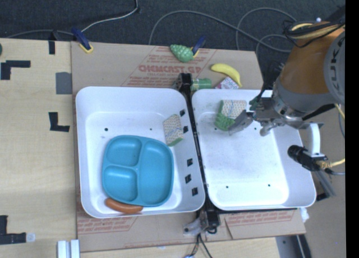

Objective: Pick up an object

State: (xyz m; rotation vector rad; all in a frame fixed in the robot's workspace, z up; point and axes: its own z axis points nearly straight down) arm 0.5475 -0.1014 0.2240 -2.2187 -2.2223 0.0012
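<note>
My jaws (242, 121), state indiscernible, hover beside the green-and-beige rectangular sponge (229, 114) in the right-hand shallow white bin (247, 187).

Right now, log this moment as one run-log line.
arm: over right bin | gripper: beside green-and-white sponge, no grasp seen | left bin: blue divided plate, sponge, sausage

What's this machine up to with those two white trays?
A robot arm reaches into the right bin, its gripper down beside a small green and beige sponge near the back. Whether it has hold of it isn't clear. The left bin holds a blue divided plate, another sponge and an orange sausage-like toy.
</note>
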